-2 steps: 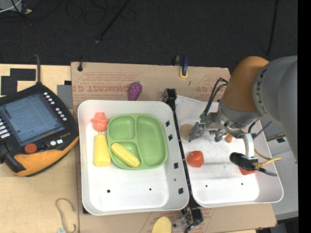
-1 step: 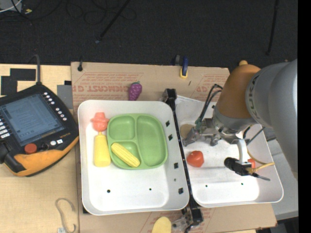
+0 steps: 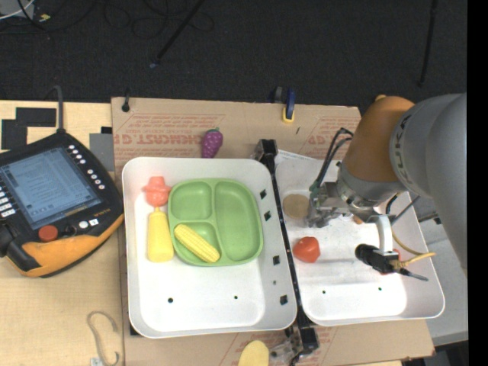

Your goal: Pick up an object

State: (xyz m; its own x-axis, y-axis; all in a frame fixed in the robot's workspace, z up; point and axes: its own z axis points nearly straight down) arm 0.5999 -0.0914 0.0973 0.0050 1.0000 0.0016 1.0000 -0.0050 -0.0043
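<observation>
The grey and orange arm (image 3: 404,151) is reaching in from the right over the right bin (image 3: 358,300). The left bin (image 3: 198,296) is sitting beside it. A control tablet (image 3: 49,193) is lying on the tabletop (image 3: 46,311) at the far left. A green divided plate (image 3: 236,219) is resting in the left bin, with a corn cob (image 3: 197,243) lying on its near-left part. A yellow bottle (image 3: 158,237) is lying just left of the plate. The end effector (image 3: 320,216) is hanging over the far-left part of the right bin, and I cannot tell whether it is open or closed. A red tomato (image 3: 306,249) is sitting just near of it. A tan disc (image 3: 293,205) is lying just to its left.
</observation>
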